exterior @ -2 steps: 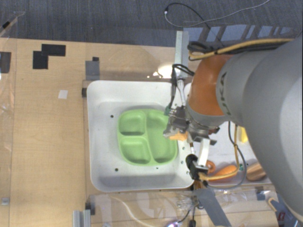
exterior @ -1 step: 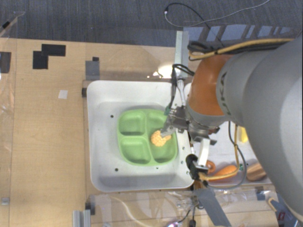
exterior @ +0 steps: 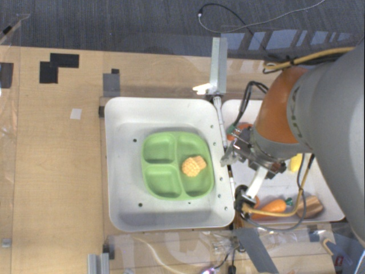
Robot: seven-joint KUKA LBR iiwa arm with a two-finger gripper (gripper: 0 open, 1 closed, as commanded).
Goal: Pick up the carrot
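The carrot (exterior: 269, 206), orange with a small green end, lies near the front edge of the right bin (exterior: 232, 112). A yellow cable crosses just below it. My gripper (exterior: 234, 153) hangs under the orange wrist band at the right bin's left wall, a little behind and to the left of the carrot. The arm covers much of that bin.
The left bin (exterior: 122, 153) holds a green divided plate (exterior: 165, 178) with a yellow waffle-like piece (exterior: 193, 165) in its right compartment. In the right bin a brown object (exterior: 312, 207) lies right of the carrot, a yellow item (exterior: 295, 163) sits further back, and a red-orange bit (exterior: 240, 129) shows by the wrist.
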